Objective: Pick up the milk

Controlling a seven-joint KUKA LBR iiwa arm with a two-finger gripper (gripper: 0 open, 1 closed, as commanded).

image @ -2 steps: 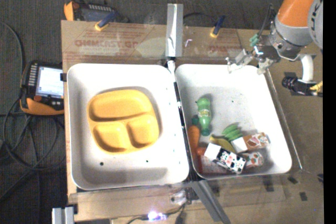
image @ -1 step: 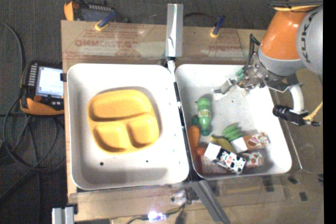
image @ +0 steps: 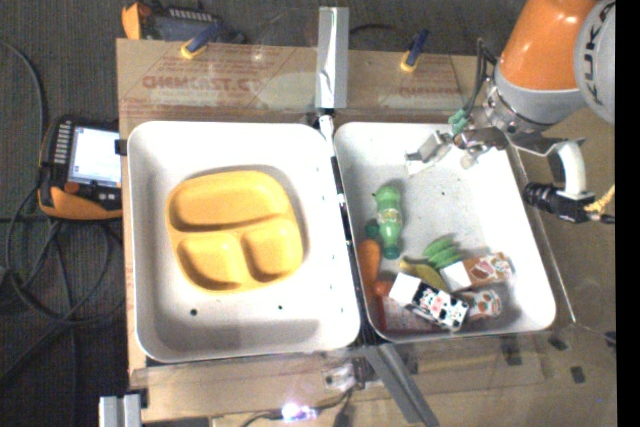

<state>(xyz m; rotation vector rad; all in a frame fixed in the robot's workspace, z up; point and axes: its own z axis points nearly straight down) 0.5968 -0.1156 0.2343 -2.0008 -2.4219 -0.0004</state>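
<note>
While my gripper (image: 438,147) hangs open, holding nothing, at the upper right, the small black-and-white spotted milk carton (image: 432,301) lies lower right. Probably light and stiff; I'd pinch its flat sides.

The arm (image: 560,25) is cut off by the right edge; the jaws' state is unclear.

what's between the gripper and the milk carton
In the camera view, mostly bare white bin floor lies between the gripper and the milk carton. Just before the carton sit green pea pods.
</note>
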